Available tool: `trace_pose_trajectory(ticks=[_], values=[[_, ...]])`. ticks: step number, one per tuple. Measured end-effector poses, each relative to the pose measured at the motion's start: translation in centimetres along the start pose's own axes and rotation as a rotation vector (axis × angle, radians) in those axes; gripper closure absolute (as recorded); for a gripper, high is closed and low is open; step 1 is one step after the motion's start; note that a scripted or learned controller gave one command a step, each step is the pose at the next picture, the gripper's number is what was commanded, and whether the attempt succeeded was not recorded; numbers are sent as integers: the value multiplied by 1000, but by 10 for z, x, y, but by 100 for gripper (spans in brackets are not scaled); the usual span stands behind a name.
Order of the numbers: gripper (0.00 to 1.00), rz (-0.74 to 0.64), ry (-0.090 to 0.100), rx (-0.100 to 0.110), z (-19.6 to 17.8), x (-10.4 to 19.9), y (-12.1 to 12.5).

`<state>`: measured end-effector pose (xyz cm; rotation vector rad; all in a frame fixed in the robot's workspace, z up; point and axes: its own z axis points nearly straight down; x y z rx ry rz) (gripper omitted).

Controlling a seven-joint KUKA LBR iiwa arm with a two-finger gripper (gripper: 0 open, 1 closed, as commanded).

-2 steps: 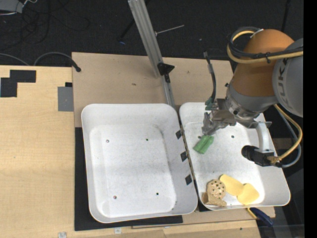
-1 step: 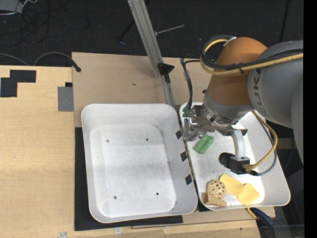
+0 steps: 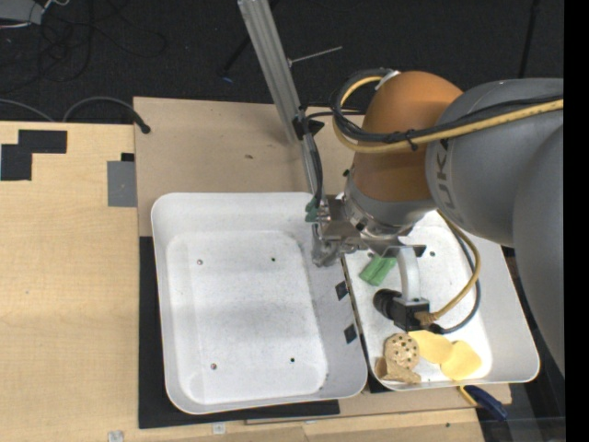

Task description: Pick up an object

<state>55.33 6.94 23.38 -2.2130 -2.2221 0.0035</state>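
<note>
Left bin [image 3: 230,339] bare white, sits on counter [image 3: 64,274]. Right bin [image 3: 515,357] carries the objects: green piece [image 3: 377,270] near top, tan holed block [image 3: 399,355] and yellow lump [image 3: 449,357] touching at near edge. Risk: arm's wrist sits over bin divider, so descent may strike rim (or land between bins, grasping nothing). Hand [image 3: 324,242] hidden under orange wrist; opening cannot be told, nothing seen held.
</note>
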Motion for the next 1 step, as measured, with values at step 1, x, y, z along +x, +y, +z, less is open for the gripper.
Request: trace_pose_trajectory(ticks=[1], values=[[0, 4, -2, -1, 0, -3, 0]])
